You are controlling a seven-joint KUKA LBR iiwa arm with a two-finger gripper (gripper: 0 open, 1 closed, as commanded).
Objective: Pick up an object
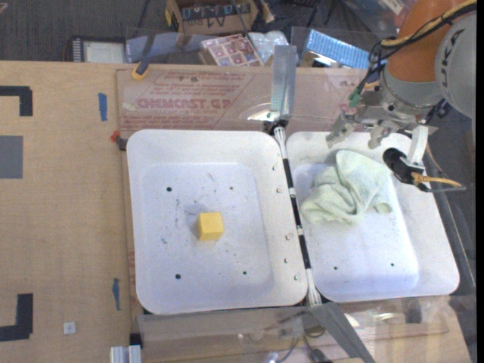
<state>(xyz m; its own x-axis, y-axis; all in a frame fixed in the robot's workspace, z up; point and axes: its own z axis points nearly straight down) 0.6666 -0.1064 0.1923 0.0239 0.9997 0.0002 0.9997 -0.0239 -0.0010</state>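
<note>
A small yellow cube (211, 226) lies near the middle of the left bin (151, 172). A crumpled pale green cloth (346, 189) rests in the far half of the right bin (423, 255). My gripper (355, 136) hangs over the far edge of the right bin, just above the cloth's far end. Its two fingers stand apart with nothing between them. The grey arm with its orange band (427, 21) comes in from the upper right.
A metal divider post (283, 82) stands at the far end of the seam between the bins. A black and yellow cable fitting (408, 171) hangs beside the cloth. Boxes and clutter lie beyond the bench's far edge.
</note>
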